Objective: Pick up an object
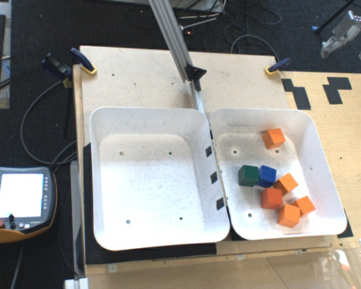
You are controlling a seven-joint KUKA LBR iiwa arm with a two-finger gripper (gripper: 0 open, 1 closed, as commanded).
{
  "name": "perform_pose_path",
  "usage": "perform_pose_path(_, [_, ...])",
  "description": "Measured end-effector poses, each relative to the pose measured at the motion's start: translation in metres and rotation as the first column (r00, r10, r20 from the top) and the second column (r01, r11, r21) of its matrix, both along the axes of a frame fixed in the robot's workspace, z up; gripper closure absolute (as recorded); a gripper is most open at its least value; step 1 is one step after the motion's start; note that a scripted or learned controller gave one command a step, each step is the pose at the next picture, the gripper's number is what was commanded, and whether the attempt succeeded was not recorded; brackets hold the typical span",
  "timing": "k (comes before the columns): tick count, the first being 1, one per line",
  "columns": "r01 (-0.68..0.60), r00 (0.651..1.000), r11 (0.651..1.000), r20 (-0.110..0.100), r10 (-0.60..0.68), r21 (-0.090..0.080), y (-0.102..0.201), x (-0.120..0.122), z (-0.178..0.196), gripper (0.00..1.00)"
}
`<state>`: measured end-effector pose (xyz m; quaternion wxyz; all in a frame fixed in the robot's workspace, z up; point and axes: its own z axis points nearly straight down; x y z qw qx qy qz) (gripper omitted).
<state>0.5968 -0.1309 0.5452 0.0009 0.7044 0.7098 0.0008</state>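
Note:
Several small cubes lie in the right white bin (325,172). One orange cube (274,138) sits alone near the bin's back. A green cube (248,176) and a blue cube (267,174) touch side by side in the middle. Just in front of them cluster an orange cube (287,183), a red-orange cube (272,197), and two more orange cubes (305,205) (289,215). My gripper (342,34) hangs at the top right, well beyond the bench's back corner and far from the cubes, with nothing seen in it.
The left white bin (102,161) adjoins the right one. A slanted metal pole (174,35) ends at the bench behind the bins. Clamps (83,61) (277,66) grip the back corners. A teach pendant (21,205) lies on the floor at left.

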Motion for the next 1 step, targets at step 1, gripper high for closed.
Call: perform_pose_path(1, [0.006,1.000,1.000,-0.001,-0.006,-0.001,-0.0034,-0.0014,0.0001,0.00])
